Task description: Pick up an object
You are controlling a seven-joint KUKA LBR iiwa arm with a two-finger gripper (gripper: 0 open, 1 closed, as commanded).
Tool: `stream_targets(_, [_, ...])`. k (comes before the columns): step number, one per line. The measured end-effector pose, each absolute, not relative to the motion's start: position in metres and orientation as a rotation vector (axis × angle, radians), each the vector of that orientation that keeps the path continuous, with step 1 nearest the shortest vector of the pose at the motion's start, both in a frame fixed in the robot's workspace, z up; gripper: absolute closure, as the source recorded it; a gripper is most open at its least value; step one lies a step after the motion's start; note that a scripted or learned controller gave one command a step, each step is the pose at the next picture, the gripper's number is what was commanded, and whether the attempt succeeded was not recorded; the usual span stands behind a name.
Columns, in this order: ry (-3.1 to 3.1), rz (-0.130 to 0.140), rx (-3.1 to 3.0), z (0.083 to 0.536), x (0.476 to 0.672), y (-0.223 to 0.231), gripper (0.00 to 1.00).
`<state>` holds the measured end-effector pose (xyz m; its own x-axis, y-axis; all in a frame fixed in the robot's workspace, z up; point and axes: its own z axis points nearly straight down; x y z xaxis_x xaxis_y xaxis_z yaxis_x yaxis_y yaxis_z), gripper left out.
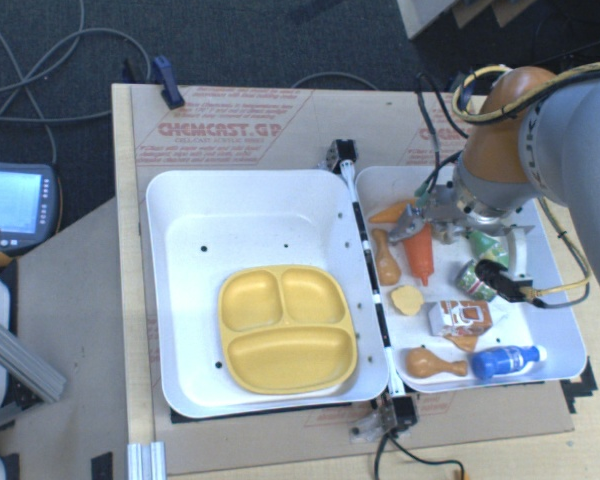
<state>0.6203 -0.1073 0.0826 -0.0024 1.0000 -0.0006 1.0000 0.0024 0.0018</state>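
Arm (pixel 540 118) reaches in from the right and hangs over the right bin (pixel 570 318). Gripper (pixel 420 226) sits low at the bin's upper-left part, right over the carrot (pixel 420 253). Can't tell from this angle how the pincer stands, and nothing is clearly caught in it, so no grasp to claim.

Likely target, my guess: the carrot, lying along the bin floor just under the gripper, with an orange wedge (pixel 390 212) beside it toward the divider. Other items in the same bin: drumstick (pixel 385 258) by the left wall, yellow chip (pixel 408 300), green can (pixel 477 280), snack pack (pixel 462 318), second drumstick (pixel 432 364) and blue bottle (pixel 502 360) near the front. Left bin (pixel 180 218) has only a yellow tray (pixel 285 328).

Step in hand: descent onto a pick, still early in the task.

To do it well:
- centre over the carrot's body, not its tip
- close across its narrow width
- go low enough to get around it without ramming the bin floor
- watch the clutter: the wedge and drumstick sit close and could get pinched or shoved
- lift straight up and check the thing rises with it
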Motion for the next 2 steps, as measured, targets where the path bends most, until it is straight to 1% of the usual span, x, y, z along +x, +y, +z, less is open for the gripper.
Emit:
stream_targets(1, [2.223, -0.004, 2.226, 0.084, 0.582, -0.108, 0.0])
stream_targets(2, [2.221, 0.0, 2.223, 0.095, 0.584, -0.108, 1.0])
